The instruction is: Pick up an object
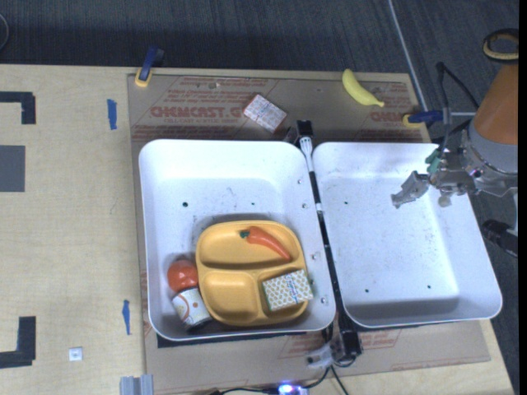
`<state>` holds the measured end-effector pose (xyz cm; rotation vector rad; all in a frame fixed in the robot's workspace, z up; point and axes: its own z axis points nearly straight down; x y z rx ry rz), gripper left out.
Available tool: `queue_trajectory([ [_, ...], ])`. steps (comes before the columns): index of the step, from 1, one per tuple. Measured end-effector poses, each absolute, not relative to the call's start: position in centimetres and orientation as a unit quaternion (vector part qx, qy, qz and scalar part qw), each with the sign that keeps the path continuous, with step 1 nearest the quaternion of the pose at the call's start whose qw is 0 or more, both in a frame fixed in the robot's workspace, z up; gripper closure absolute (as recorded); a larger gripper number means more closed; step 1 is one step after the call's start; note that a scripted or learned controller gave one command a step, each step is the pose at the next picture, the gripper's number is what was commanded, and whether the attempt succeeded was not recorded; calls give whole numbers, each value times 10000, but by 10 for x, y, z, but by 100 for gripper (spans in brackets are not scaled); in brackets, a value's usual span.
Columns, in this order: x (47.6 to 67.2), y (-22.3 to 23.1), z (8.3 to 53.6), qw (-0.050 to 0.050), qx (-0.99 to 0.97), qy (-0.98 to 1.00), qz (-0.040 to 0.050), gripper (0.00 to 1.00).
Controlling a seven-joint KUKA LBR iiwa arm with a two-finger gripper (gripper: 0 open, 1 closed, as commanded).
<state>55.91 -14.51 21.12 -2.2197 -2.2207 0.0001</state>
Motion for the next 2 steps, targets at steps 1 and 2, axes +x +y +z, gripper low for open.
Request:
queue_trajectory([
  [1, 584, -223, 262, -18, -7071, -7071, 0, 0],
  [2, 531, -224, 250, 5, -7072, -7070, 3, 0],
])
